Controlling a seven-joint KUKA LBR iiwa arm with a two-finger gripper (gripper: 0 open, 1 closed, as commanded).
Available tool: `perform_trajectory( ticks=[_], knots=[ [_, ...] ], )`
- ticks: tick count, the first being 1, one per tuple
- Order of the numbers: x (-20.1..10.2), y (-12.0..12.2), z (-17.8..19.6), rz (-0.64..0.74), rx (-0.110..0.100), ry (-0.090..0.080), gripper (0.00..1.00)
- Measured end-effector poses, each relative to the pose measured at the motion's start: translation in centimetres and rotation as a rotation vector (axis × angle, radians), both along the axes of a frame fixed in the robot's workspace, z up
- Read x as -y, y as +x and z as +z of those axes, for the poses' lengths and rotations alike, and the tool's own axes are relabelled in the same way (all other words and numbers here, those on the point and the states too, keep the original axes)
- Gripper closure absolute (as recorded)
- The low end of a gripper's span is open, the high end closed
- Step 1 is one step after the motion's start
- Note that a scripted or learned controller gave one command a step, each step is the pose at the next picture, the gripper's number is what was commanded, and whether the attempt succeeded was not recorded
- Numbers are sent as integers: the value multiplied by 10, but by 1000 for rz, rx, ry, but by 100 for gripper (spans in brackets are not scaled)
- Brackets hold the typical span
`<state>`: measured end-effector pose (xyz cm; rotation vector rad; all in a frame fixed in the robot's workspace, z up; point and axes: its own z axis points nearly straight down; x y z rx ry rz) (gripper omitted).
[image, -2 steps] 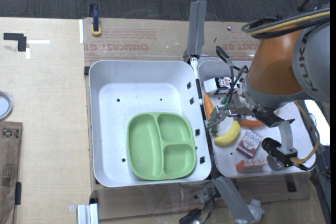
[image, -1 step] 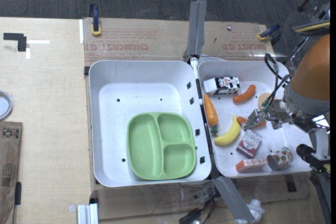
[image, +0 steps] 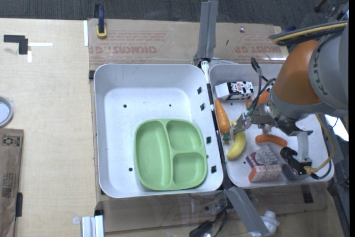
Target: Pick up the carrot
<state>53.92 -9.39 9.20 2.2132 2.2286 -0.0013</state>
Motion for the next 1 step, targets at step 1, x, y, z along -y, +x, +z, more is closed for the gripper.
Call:
perform_trajectory(
  ticks=[1],
  knots=[
    [1,-1,8,-3,-2,0,100]
  ],
)
